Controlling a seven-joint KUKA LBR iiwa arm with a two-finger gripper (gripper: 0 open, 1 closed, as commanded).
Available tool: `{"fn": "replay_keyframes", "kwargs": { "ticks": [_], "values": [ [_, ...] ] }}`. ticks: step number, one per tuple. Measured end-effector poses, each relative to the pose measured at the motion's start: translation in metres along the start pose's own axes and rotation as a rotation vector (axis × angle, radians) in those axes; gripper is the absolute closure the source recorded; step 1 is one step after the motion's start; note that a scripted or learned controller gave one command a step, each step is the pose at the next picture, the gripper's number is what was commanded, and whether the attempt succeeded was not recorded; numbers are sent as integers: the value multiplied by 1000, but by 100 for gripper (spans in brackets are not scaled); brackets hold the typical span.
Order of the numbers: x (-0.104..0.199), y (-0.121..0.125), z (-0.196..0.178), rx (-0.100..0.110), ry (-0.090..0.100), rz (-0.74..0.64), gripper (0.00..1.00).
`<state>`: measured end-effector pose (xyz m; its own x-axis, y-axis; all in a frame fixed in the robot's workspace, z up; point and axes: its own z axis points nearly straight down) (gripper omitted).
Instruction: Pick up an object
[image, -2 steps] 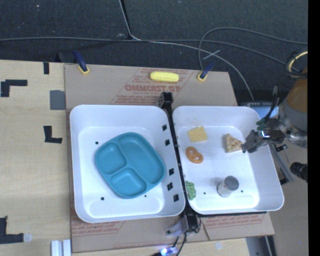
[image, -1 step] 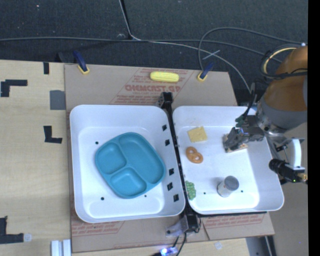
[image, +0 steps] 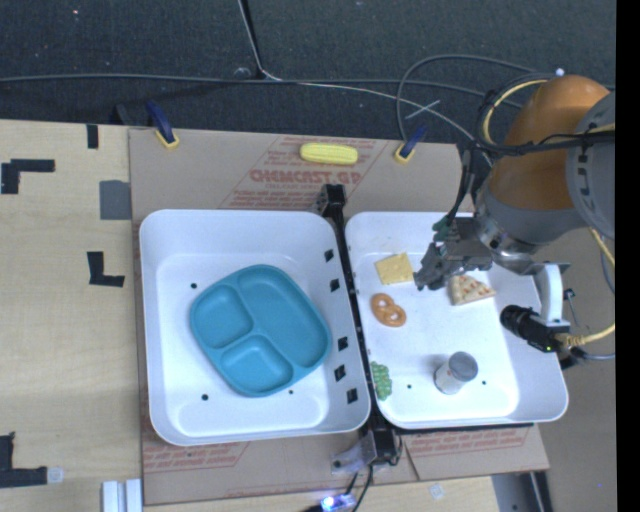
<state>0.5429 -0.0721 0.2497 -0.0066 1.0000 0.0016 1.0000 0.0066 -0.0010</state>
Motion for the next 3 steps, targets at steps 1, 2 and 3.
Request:
{"fn": "replay_keyframes", "kwargs": {
  "ticks": [1,2,3],
  "values": [
    [38,19,7,1,-1,2,100],
    [89,42,22,1,-1,1,100],
    [133,68,15,-2,-1,1,100]
  ]
}}
